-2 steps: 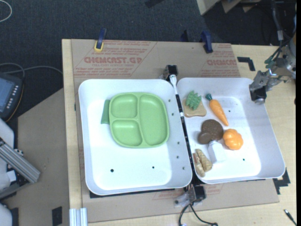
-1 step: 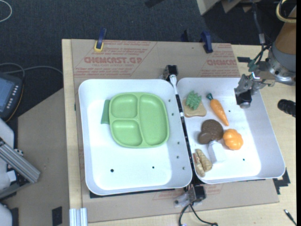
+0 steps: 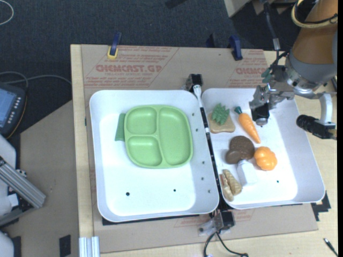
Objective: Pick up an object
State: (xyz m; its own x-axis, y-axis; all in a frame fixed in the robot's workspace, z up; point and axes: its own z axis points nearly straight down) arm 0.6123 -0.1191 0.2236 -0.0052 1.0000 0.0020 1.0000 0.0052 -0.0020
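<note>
The claw (image 3: 261,113) hangs over the far part of the right bin (image 3: 300,186), just beside the carrot (image 3: 248,126) on its right; nothing is seen between its dark fingers, and whether they stand wide or narrow cannot be told from this slant.

The carrot is a smooth orange cone with a small green top. Its long axis runs slantwise, the green end toward the far left corner of the right bin and the narrow tip toward the near right, pointing at the orange fruit (image 3: 265,158). That fruit is round and glossy, and it lies near the middle of the bin, just beside a brown mushroom-shaped piece (image 3: 239,149) with a rounded cap and a pale stem, which points toward the near edge. Against the bin's left wall toward the far side lies a flat tan slice like toast (image 3: 222,125), with a leafy green piece (image 3: 220,113) resting on it. Near the bin's near left corner is a lumpy tan piece (image 3: 231,184), ridged like a peanut shell, its length running from far to near.

The left bin (image 3: 107,191) holds a light green plastic tray (image 3: 158,135) with three compartments and rounded corners, lying flat toward the far half of the bin.

Both bins are shallow, white and smooth, side by side on a brown board (image 3: 161,68) with red print, which lies on the bench.
</note>
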